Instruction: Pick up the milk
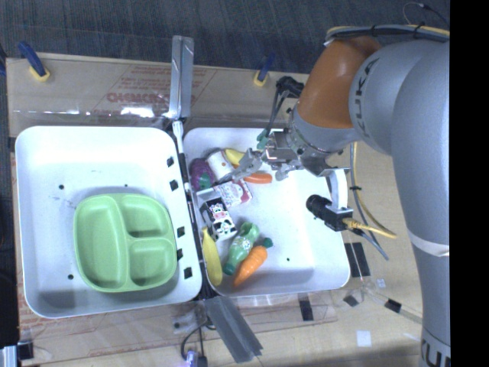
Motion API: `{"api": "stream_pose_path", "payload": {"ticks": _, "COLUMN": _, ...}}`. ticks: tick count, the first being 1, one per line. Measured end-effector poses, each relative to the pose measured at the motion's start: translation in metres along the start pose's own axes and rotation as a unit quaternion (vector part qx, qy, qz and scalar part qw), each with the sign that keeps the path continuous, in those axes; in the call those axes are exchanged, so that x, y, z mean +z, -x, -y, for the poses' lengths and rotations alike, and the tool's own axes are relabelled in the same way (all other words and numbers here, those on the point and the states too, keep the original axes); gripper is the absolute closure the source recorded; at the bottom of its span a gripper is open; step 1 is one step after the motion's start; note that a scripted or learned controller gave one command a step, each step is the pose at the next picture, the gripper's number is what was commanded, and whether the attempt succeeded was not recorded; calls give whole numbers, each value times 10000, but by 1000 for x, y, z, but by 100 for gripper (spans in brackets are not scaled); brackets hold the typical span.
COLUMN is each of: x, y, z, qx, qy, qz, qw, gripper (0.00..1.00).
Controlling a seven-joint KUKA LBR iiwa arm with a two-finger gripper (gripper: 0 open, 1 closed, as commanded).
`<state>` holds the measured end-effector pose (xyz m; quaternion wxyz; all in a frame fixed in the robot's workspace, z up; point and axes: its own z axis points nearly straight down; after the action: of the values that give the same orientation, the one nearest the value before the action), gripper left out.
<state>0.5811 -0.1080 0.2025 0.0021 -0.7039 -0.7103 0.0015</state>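
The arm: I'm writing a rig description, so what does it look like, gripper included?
The arm is bulky, smooth grey, with a rounded orange band above the wrist. Thin dark cables loop over it. The gripper is small, metallic grey.

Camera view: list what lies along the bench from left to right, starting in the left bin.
Green divided plate → purple item → milk carton → carrot → gripper

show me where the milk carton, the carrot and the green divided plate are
milk carton (221,219), camera view, on its cow-patterned face.
carrot (252,263), camera view, on its orange body.
green divided plate (95,243), camera view, on its left compartment.
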Motion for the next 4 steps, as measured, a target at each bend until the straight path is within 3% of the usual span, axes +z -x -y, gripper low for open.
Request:
{"api": "stream_pose_path", "payload": {"ticks": 1, "x": -43, "y": 36, "z": 30, "qx": -1724, "qy": 25, "qz": 13, "qw": 9850, "gripper": 0}}
{"api": "stream_pose_path", "payload": {"ticks": 2, "x": -85, "y": 2, "z": 48, "qx": -2953, "qy": 33, "qz": 25, "qw": 9554, "gripper": 0}}
{"api": "stream_pose_path", "payload": {"ticks": 3, "x": 8, "y": -78, "z": 25, "qx": -3325, "qy": 3, "qz": 9, "qw": 9431, "gripper": 0}}
{"api": "stream_pose_path", "payload": {"ticks": 4, "x": 11, "y": -38, "z": 73, "qx": -3296, "qy": 12, "qz": 10, "qw": 9441, "gripper": 0}}
